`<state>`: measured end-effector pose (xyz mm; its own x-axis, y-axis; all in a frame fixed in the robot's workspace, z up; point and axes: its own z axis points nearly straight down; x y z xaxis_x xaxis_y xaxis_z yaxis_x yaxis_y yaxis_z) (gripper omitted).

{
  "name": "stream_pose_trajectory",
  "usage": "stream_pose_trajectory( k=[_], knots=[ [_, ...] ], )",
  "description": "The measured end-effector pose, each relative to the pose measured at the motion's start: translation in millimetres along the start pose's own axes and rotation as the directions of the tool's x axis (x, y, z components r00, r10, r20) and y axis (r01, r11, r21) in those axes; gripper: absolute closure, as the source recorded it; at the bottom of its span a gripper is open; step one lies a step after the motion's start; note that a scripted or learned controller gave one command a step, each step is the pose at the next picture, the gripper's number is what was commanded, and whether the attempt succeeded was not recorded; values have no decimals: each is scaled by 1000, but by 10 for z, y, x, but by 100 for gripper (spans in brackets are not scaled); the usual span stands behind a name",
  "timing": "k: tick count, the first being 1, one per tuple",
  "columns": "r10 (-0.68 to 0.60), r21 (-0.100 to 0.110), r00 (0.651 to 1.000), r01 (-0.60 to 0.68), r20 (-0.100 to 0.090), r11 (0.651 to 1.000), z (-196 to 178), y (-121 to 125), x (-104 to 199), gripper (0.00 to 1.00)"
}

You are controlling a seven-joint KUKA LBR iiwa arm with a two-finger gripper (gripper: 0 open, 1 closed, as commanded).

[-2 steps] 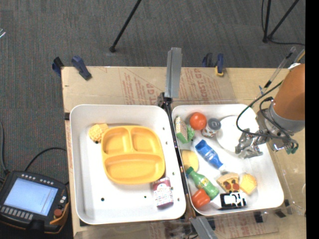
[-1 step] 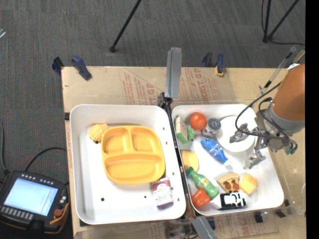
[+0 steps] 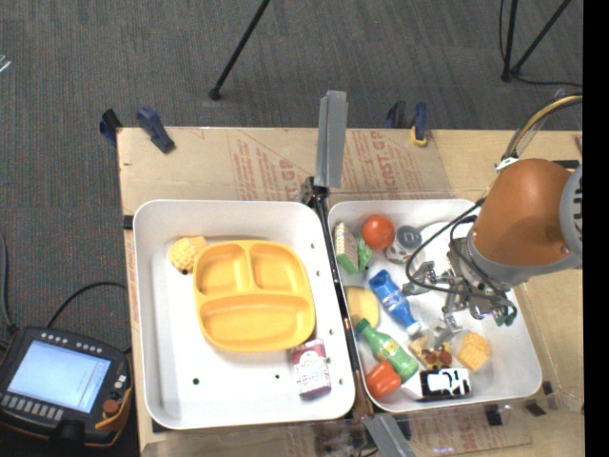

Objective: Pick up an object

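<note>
The gripper (image 3: pixel 445 331) is down in the right bin (image 3: pixel 528 374), hanging below the orange band (image 3: pixel 519 212) and a tangle of cables. Whether it is released or clenched, I cannot tell from this angle; nothing is visibly caught in it.

Right at its tip, at six o'clock, sits a small brown and red cluster (image 3: pixel 437 356), touching or nearly so. Just beside, at four o'clock, is a waffle-patterned tan piece (image 3: pixel 474 351). At nine o'clock lies the blue bottle (image 3: pixel 393 300), tilted, and at seven o'clock the green bottle (image 3: pixel 387 347) with an orange-red piece (image 3: pixel 383 379) at its foot. Below, at six o'clock, a black and white carton (image 3: pixel 444 383) rests against the bin's near wall.

Farther out, at eleven o'clock, are the red ball (image 3: pixel 378 231), a grey round thing (image 3: pixel 408 238) and a corn cob (image 3: pixel 340 239) by the divider. A pale yellow disc (image 3: pixel 361 306) sits at nine o'clock, beyond the blue bottle.

Across in the left bin (image 3: pixel 152 255): a yellow divided tray (image 3: pixel 254 293), a yellow knobbly ball (image 3: pixel 186 252) at its upper left corner, a small pink carton (image 3: pixel 311 367) at its lower right.

The likeliest target, as I judge it, is that brown cluster or the waffle piece. The risk is crowding: the pieces are small and packed close, so a closing pinch could nudge one aside, catch two, or clip an edge that slips on the lift. The bin's corner is close too.
</note>
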<state>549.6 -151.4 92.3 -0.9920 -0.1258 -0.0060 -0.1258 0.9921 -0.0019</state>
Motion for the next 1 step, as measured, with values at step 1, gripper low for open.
stream_pose_trajectory(
  k=[1],
  knots=[
    [-167,2,986,167,3,986,-3,440,-14,0]
  ],
)
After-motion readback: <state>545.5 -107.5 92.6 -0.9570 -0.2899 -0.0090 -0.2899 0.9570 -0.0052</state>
